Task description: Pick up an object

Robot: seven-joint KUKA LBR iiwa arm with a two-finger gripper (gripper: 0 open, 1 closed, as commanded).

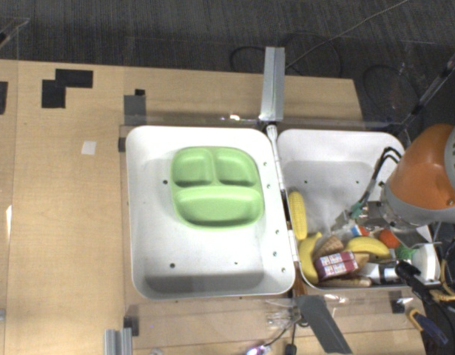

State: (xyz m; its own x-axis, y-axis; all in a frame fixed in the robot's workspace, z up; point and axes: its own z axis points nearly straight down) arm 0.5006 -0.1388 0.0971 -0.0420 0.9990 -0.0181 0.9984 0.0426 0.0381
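Under gripper (358, 220), curved yellow banana (369, 246)

Dark grey carpet floor (138, 13) across the top, thin black cables (338, 39) trailing over it at upper right. Light wood desk (57, 220) below, plain grain, filling the left and middle. Black angular marker patches (64, 86) stuck on desk near upper left, small pale square tag (89, 148) lower down. Grey metal post (272, 83) upright at the desk's back edge, between the two bins. Metal brackets (118, 340) at the front edge, lower left. Clear panel edge (9, 35) faint at far left. Even overhead light, soft shadows, no glare.
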